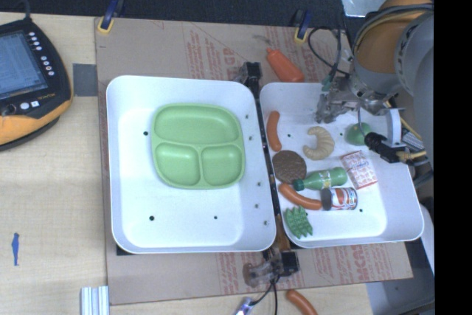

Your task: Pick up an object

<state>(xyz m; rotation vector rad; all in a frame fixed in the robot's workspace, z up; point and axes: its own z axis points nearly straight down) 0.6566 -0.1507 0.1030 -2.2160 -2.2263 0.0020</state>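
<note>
**A:** The gripper (329, 108) hung over the back of the right bin (398, 221). Couldn't tell how wide it was, or whether it had anything.

**B:** The stuff was in that bin: croissant (320, 142) just in front of it, green bottle (322, 179), can (341, 198), two sausages. Left bin (133, 225) had the green tray (198, 144).

High fixed overhead view — slanted, both bins (118, 158).
</note>
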